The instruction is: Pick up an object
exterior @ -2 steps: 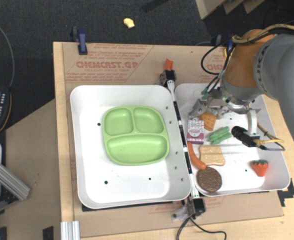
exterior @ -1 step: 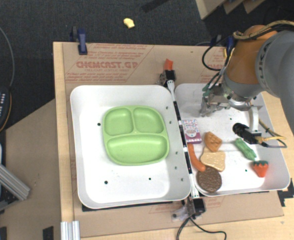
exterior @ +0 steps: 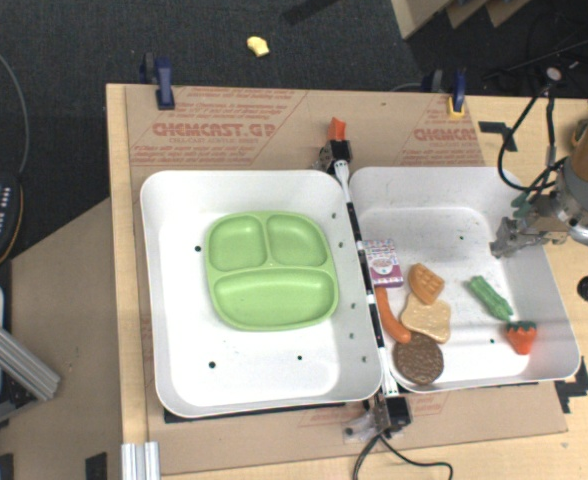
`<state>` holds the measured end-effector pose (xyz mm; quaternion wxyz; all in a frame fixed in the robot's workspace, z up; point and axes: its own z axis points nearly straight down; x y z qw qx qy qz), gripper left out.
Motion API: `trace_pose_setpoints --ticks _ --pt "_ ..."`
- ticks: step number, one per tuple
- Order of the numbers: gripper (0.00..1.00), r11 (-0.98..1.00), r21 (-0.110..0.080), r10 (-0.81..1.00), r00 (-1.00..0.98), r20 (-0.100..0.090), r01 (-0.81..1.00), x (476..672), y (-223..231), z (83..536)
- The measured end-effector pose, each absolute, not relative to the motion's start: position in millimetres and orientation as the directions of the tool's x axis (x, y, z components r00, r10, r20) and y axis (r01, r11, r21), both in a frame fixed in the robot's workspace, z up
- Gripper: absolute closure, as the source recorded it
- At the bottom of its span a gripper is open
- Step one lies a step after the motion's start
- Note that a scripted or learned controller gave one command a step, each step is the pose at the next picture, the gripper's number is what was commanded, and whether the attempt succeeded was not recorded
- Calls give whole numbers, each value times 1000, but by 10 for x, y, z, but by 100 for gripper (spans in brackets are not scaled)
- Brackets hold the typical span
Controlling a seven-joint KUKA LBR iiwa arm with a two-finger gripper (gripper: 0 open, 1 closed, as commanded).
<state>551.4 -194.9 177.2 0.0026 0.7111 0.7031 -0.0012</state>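
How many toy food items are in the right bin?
7, all in its lower half: a pink box and a hot dog along the left wall, waffle, toast, a brown patty, a green pickle, a red piece.

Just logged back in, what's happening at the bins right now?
The gripper sits over the right bin near its right wall, with nothing seen between its fingers. The toy food lies untouched along that bin's lower left: a small carton, waffle, toast slice, hot dog and round cookie, plus a green pickle and a carrot nearer the gripper. The left bin holds a green divided plate.
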Motion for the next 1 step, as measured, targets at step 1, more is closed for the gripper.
trace_pose_setpoints --ticks 1 --pt "0 -1 0 1000 1 0 1000 5548 -1869 1718"
